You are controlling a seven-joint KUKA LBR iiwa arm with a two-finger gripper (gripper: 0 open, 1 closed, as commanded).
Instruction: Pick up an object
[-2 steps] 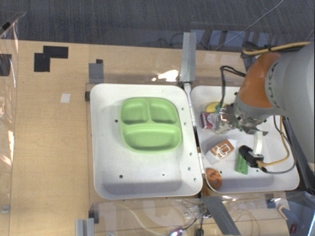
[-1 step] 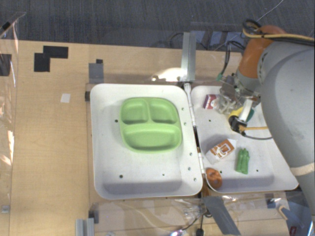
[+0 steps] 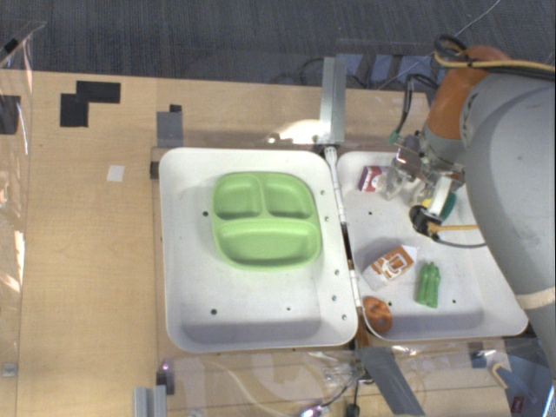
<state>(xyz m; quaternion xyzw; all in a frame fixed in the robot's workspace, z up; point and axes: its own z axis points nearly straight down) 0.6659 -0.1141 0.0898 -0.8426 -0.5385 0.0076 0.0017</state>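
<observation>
The worktop (image 3: 87, 259) was the biggest thing, and it carried two white bins side by side so the arm could reach both. The left bin (image 3: 187, 307) held a green tray (image 3: 265, 218) lying flat in its middle, with three dips facing up. The tray looked wide and flat, so it was likely hard to grab.

The right bin (image 3: 473, 307) was the landmark for the small things, and it seemed to be where the picking would happen. The arm (image 3: 512, 189) came in over that bin's right side, big and grey, with its orange band (image 3: 447, 102) up near the bin's far right corner. It bent down toward the far part of the bin, and its gripper (image 3: 415, 179) pointed down there, close to the floor of the bin. I could not tell if the jaws were apart or together, and I saw nothing held in them.

The things to pick lay loose on the bin floor. A small red and white packet (image 3: 370, 179) sat near the far left corner, just beside the gripper. An orange and white box (image 3: 392, 264) lay near the middle. A green bottle (image 3: 428, 285) lay just right of the box. A brown ball (image 3: 378, 314) rested at the near left corner, against the rim.

The packet looked like the closest thing to grab.
</observation>
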